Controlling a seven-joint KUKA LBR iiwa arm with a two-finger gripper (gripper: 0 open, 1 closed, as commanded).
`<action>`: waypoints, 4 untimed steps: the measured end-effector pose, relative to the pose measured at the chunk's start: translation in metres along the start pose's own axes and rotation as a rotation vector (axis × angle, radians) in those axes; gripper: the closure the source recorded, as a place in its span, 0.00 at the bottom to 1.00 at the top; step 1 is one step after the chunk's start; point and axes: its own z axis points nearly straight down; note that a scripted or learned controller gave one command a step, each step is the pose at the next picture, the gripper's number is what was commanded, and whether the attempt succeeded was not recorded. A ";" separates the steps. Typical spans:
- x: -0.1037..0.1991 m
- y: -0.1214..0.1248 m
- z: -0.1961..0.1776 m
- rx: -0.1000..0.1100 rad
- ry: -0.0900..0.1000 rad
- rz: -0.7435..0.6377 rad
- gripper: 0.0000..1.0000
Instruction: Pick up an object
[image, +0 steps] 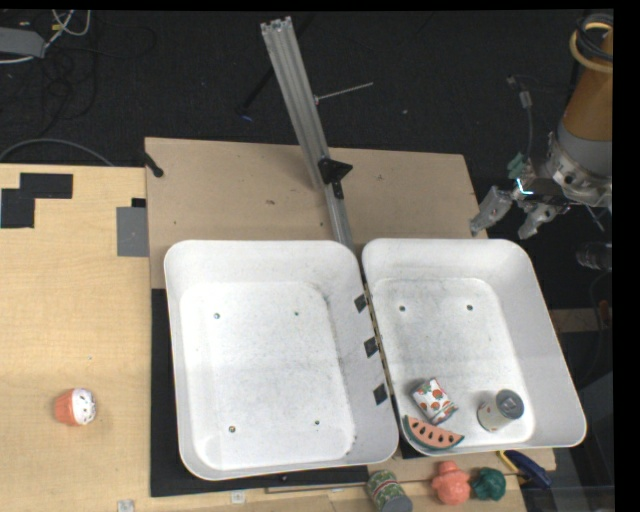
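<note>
Gripper (512, 212) hovers past the right white plastic bin (535, 290)'s far corner, fingers apart, holding nothing. Candidates crowd the bin's near edge: small red-patterned white carton (433, 399), watermelon-slice toy (434, 434), grey cylinder (499, 408). Risk: carton touches slice, so fingers may snag both or hit the rim.

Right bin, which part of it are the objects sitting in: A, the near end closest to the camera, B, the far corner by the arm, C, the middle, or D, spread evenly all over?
A: the patterned box, the watermelon slice toy and the grey cylinder all lie along the near end of the right bin.
</note>
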 end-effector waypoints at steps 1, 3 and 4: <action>0.000 0.001 -0.003 -0.004 -0.002 -0.002 0.00; 0.010 -0.003 0.102 0.001 0.000 -0.003 0.00; 0.013 -0.004 0.167 0.001 0.000 -0.004 0.00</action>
